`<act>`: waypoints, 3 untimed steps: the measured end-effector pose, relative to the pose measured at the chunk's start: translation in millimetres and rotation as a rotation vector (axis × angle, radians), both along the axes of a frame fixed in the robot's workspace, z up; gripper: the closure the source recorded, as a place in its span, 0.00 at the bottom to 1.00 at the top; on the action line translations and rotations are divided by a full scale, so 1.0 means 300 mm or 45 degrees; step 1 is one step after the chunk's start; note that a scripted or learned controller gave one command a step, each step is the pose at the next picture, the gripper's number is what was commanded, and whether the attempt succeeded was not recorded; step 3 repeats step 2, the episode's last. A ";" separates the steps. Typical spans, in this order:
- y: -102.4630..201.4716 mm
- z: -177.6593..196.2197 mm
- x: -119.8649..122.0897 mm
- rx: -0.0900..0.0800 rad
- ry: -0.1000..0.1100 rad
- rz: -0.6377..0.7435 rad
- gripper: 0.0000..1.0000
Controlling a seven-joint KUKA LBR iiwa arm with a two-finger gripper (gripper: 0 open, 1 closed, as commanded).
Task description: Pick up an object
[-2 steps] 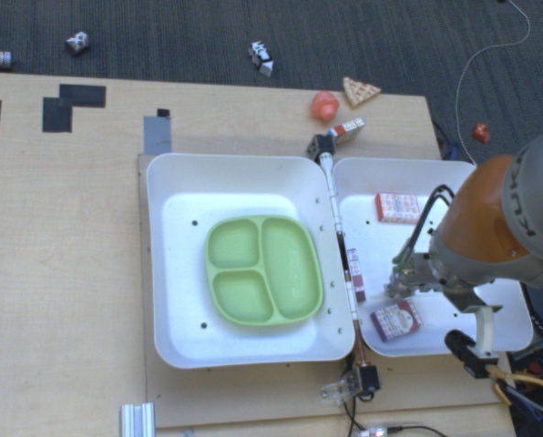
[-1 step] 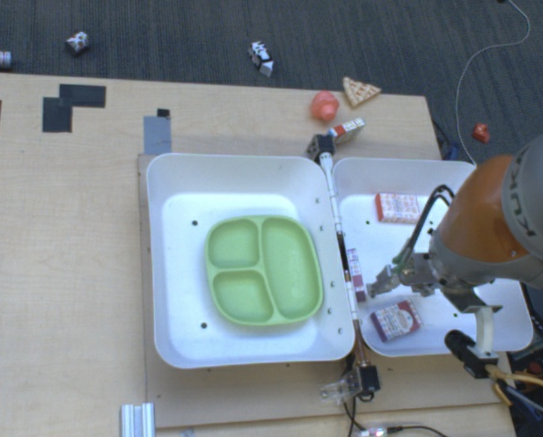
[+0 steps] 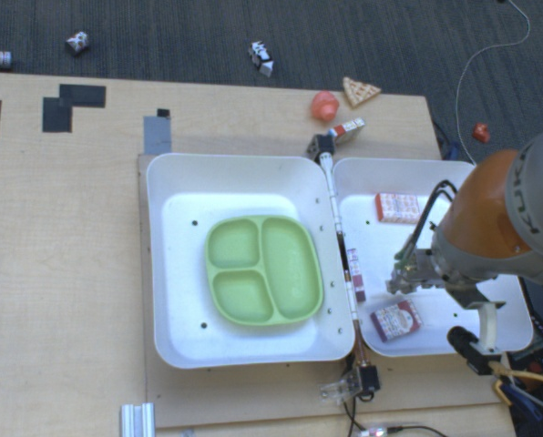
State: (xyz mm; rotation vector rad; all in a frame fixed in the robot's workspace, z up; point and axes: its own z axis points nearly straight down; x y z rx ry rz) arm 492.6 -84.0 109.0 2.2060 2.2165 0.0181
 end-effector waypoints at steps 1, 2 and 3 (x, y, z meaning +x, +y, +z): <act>0.000 0.000 0.000 0.000 0.000 -0.001 0.00; -0.003 -0.072 -0.013 -0.001 0.012 -0.007 0.00; -0.003 -0.072 -0.013 -0.001 0.012 -0.007 0.00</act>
